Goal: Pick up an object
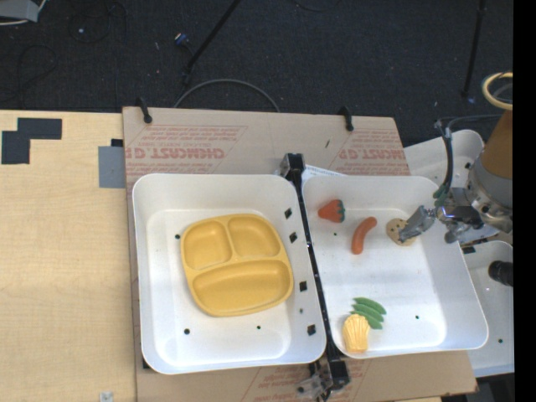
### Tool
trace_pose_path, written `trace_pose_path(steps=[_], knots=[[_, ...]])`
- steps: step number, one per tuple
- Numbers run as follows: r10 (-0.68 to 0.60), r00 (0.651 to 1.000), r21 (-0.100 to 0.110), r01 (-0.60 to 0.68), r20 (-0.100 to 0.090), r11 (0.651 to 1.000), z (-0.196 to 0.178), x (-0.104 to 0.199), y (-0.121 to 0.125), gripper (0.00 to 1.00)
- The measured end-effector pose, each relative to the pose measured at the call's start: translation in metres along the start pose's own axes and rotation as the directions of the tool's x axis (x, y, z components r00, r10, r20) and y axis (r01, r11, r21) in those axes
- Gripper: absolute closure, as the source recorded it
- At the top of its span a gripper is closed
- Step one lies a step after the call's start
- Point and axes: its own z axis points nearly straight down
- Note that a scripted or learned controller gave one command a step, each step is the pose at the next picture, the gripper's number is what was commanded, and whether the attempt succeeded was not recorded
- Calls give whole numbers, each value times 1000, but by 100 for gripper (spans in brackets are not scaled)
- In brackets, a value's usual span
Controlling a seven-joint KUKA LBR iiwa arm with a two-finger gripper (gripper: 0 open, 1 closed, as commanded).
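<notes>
The right bin [452, 325] holds a red strawberry-like toy [332, 211], an orange-red sausage [363, 234], a tan round biscuit [395, 229], a green pea pod [369, 310] and a yellow corn piece [357, 333]. My gripper [437, 228] hovers over the bin's right side, just right of the biscuit. It is open, and one finger [416, 224] sits close to the biscuit's right edge. Nothing lies between the fingers.
In the left bin [159, 224] lies a yellow divided plate [237, 263]. A black divider [306, 258] runs between the bins. Cardboard [251, 145] lies under both bins, and a wooden bench surface [59, 266] spreads to the left.
</notes>
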Motion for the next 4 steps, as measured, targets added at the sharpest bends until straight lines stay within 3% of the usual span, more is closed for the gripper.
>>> trace_pose_path(steps=[1,4], knots=[[-2,1000,-11,2,2,1000,-6,0,3,0],[0,1000,-12,0,2,1000,126,5,2,0]])
